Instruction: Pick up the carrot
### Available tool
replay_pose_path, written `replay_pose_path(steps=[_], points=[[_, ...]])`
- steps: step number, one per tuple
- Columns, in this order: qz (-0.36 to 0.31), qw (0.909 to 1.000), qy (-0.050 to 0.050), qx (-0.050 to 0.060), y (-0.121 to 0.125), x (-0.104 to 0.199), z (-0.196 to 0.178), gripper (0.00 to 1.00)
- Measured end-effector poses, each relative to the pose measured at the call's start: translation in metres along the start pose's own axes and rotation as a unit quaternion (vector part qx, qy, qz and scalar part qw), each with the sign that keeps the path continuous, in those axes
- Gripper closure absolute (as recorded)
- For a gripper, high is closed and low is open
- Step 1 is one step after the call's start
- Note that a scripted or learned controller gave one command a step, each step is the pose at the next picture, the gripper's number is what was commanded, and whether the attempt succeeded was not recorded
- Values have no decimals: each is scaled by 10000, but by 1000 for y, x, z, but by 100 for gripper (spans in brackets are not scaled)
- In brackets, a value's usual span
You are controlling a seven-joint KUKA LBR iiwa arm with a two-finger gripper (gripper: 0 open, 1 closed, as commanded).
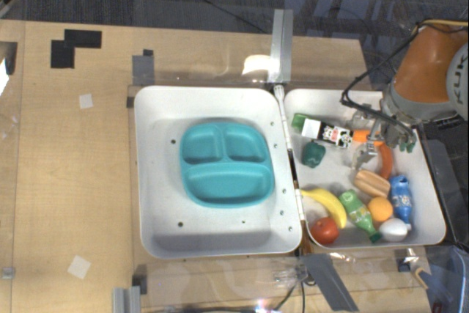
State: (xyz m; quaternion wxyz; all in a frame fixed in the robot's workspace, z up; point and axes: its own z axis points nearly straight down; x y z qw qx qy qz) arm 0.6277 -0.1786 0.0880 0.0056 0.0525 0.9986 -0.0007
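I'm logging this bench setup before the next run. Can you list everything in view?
tray: 1, teal, three compartments, in the left bin
bins: 2, white, side by side
bottle: 1, green cap end, white label, right bin's upper part
pepper: 1, green, below the bottle
carrot: 1, orange, by the pincer
bread roll: 1, tan, mid right bin
banana: 1, yellow, lower left of right bin
tomato: 1, red, under the banana
green bottle: 1, lower middle
orange: 1, lower right
blue bottle: 1, right wall
egg: 1, white, bottom right corner
arm: 1, grey and orange, from the right
pincer: 1, over the carrot
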Motion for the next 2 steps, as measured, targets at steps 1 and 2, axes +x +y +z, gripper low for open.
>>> replay_pose_path(steps=[1,2], points=[[2212,9752,0,3,-2,16,0,0],[2175,9760,-48,-4,-1,12,-14,100]])
